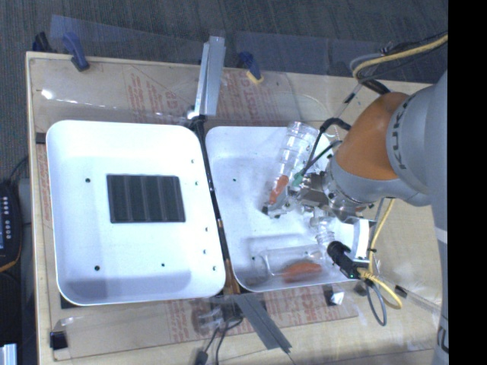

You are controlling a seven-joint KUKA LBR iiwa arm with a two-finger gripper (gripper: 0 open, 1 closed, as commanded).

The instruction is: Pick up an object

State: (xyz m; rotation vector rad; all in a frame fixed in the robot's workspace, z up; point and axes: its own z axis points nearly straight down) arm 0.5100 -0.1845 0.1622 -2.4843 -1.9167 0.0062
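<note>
My gripper [275, 202] is down inside the right bin [232, 173], near its middle, with the grey and orange arm [380, 158] reaching in from the right. A clear ribbed plastic bottle [295, 147] lies just above the gripper and runs toward the bin's far edge. A small orange piece [281, 182] shows right by the gripper's tip. At the bin's near edge lies a clear plastic container [283, 261] with an orange object [303, 269] against it. Whether anything is held is hidden by the gripper body.
The left bin [76, 150] has a dark ribbed rectangle [145, 198] at its middle. A metal bar [208, 74] stands at the far side between the bins. Cables [378, 286] hang from the arm at the right bin's near right corner.
</note>
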